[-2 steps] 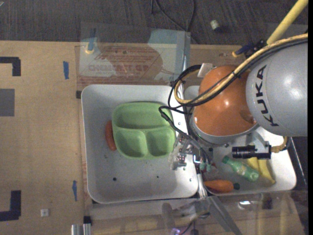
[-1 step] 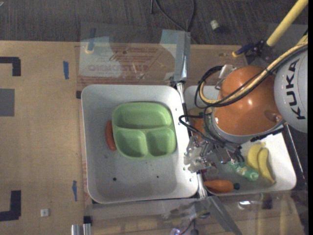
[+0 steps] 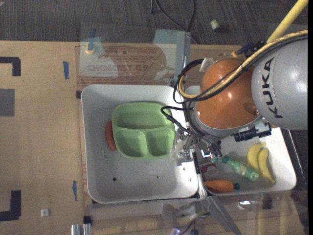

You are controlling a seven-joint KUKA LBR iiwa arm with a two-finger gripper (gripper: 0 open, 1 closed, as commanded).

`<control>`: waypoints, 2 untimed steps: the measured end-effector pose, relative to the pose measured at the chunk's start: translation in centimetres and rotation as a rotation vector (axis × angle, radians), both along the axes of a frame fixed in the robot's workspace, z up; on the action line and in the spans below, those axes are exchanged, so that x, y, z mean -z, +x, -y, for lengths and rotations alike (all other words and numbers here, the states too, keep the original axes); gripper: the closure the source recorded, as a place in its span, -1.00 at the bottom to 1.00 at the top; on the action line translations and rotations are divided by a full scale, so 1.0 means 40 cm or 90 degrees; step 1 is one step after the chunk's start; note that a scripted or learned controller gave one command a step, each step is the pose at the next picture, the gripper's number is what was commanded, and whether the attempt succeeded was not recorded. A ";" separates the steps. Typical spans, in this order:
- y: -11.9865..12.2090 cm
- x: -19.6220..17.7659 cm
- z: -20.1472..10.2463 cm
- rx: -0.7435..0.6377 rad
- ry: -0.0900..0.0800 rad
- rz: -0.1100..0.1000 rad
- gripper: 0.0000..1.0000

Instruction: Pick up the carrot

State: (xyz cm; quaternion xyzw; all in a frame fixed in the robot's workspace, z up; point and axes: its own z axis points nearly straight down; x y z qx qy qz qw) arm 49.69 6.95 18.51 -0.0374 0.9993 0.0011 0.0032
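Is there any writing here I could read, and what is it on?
"KUKA": black letters on the grey arm.
Reddish print on the clear sheet above the left bin: too blurred to read.

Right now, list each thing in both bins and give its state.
Green divided plastic tray: upright, in left bin.
Red-orange piece: lying beside tray's left edge.
Orange carrot: lying flat in right bin, not gripped.
Green bottle: on its side.
Yellow bananas: lying flat.
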 end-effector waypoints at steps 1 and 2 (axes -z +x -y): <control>-0.026 0.000 0.127 -0.219 -0.002 -0.002 1.00; -0.008 0.000 0.178 -0.526 -0.002 0.001 1.00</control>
